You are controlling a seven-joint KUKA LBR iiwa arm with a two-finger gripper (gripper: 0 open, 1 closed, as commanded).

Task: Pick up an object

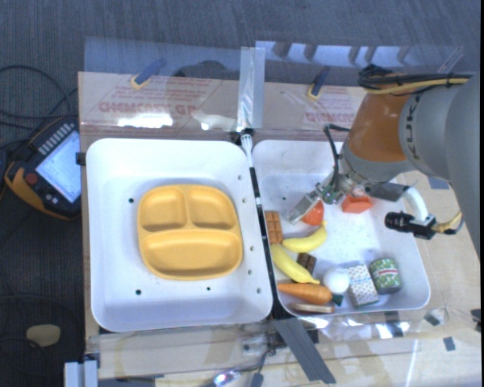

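My gripper hangs low in the right bin, in its upper middle part. A small orange-red piece lies right against the gripper's tip. A second orange-red piece sits just to the right of it. Below are two yellow bananas, an orange carrot, a white egg, a checkered box and a green can.
The left bin holds a yellow divided plate. A brown chocolate bar lies along the right bin's left wall, with a small brown block by the bananas. The grey and orange arm covers the right bin's upper right corner.
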